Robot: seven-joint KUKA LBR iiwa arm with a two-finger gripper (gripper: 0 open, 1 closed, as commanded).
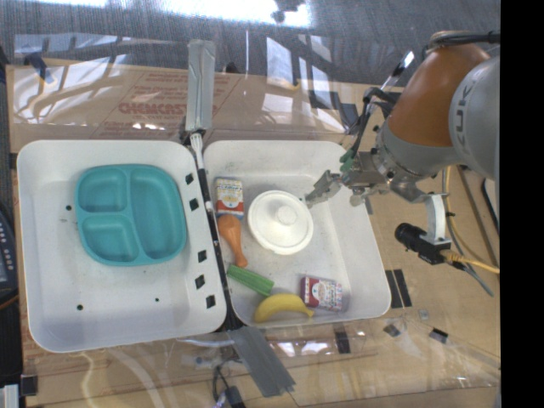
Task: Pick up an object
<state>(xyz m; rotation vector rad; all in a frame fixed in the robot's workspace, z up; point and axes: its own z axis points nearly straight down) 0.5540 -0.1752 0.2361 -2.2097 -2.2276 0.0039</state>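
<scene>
gripper [327, 185]: hangs over the upper right part of the right bin, just right of the white lid; whether it is spread or closed cannot be told from this slanted look, and nothing is seen caught in it
arm [438, 100]: reaches in from the right, orange band above the wrist, tilted down toward the bin
white lid [280, 221]: round, knobbed, lying flat mid-bin; nearest to the gripper, so likely the easiest target
right bin [361, 236]: holds the graspable things, small carton [229, 198], orange piece [233, 237], green stick [250, 280], banana [282, 308], red packet [323, 291]; most crowd the left wall and lower edge
left bin [38, 228]: holds a teal divided plate [132, 213], well apart from the arm
</scene>
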